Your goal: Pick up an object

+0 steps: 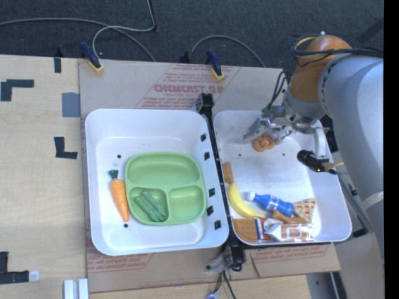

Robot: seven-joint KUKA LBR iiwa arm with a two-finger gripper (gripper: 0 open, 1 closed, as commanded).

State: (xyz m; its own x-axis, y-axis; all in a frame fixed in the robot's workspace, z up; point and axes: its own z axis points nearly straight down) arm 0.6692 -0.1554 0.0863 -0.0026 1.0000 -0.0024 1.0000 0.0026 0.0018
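Observation:
My gripper (265, 128) hangs over the far part of the right bin (280, 170), on the grey arm with its orange band (315, 64). A small brown pretzel (263, 144) lies directly under the gripper, touching it or very close to it. At the near end of the same bin are a yellow banana (240, 203), a blue bottle (272, 203), a waffle piece (304, 209), a slice of toast (246, 230) and a printed packet (290, 232). A thin sausage (227, 172) lies along that bin's left wall.
The left bin (100, 129) holds a green divided plate (165, 170) with green beans (151, 205) in one compartment, and a carrot (118, 197) beside it. A black divider (211, 161) with clips runs between the bins. Cables and clamps lie beyond them.

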